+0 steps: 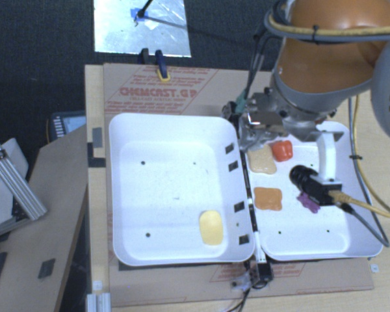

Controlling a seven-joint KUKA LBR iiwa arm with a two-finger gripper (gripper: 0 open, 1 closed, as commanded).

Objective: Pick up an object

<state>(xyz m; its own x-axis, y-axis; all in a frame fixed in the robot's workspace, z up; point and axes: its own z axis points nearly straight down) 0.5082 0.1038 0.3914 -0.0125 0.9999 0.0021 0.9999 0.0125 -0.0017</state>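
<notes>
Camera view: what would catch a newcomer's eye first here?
The arm's orange band looms upper right, above the right bin, which holds a red piece, beige piece, orange slab and purple scrap. One yellow lump lies alone in the left bin, near its front right corner.

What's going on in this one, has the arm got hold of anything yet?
The arm reaches in from the right, with its gripper low over the far left corner of the right bin. Just beside it lie a pale tan piece and a red-orange piece; nothing can be seen in its grasp. An orange-brown piece and a small purple thing lie nearer the camera. A yellow piece lies in the left bin.
</notes>
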